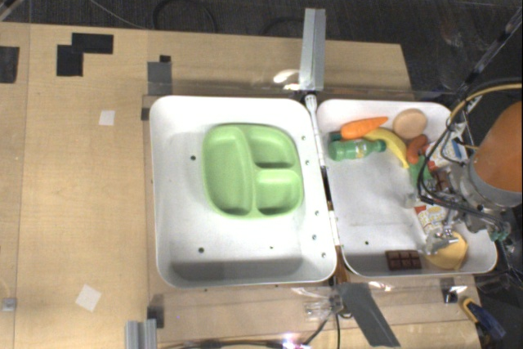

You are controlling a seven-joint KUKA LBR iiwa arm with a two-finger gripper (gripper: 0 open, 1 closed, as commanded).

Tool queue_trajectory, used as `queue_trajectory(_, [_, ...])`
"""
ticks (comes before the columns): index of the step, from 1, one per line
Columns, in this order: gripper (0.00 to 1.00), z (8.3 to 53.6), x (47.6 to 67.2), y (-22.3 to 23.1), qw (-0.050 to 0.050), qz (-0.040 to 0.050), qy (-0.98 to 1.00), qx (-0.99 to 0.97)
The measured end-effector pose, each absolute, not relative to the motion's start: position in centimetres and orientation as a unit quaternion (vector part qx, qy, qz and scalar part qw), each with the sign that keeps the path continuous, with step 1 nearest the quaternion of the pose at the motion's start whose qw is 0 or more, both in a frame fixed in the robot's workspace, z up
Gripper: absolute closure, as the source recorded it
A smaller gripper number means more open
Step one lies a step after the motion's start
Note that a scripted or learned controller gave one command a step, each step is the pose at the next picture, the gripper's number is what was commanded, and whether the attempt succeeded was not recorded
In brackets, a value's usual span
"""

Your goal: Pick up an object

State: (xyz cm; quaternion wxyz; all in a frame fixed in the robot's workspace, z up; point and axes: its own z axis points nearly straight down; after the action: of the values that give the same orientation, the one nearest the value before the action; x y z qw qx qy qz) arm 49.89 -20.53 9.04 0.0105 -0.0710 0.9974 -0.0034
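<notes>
Overhead view of two white bins: the left bin (172, 241) holds a green divided tray (249, 169), while the gripper (442, 239) (finger state cannot be told) sits low in the right bin (368, 217), touching a yellow lemon (451, 254) near a brown chocolate bar (403, 260), well apart from the carrot (363, 127), banana (392, 146) and green bottle (353, 149).

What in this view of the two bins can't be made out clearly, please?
- Gripper: in the camera view, too small and cable-cluttered to tell its finger state.
- Yellow object: partly covered by the gripper; identity unclear.
- Items behind the cables at the right bin edge: hidden by the arm.
</notes>
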Motion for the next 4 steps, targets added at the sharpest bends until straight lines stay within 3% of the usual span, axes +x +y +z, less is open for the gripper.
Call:
queue_trajectory(2, [0.0,9.1,49.7,-18.6,0.01,-0.0052,0.991,-0.131])
queue_trajectory(3, [0.0,9.1,50.1,-20.5,0.009,-0.0045,0.96,-0.281])
queue_trajectory(4, [0.0,9.2,50.3,-15.1,0.01,-0.0063,0.938,-0.348])
